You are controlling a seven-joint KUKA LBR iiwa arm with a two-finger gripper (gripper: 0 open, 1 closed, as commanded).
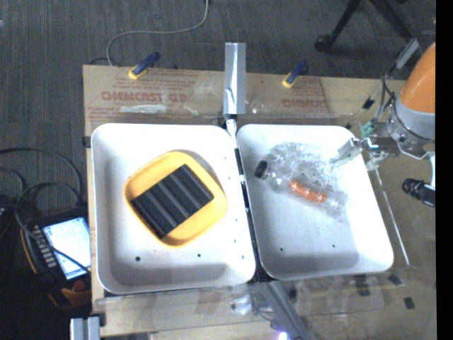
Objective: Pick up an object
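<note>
Two shallow white bins side by side on table. Left bin (106,211): rounded yellow plastic tray with black ribbed insert (175,197), lying flat near centre. Right bin (368,253): crumpled clear plastic bottle with orange label and dark cap (304,177), on its side, upper middle. Gripper (357,147) over right bin's upper right rim, just beside bottle, nothing visibly held; opening cannot be told.

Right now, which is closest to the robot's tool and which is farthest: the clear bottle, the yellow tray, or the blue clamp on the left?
1. The clear bottle, in the right bin, just left of the tool.
2. The yellow tray, in the left bin.
3. The blue clamp, at the bench's back left edge.
</note>
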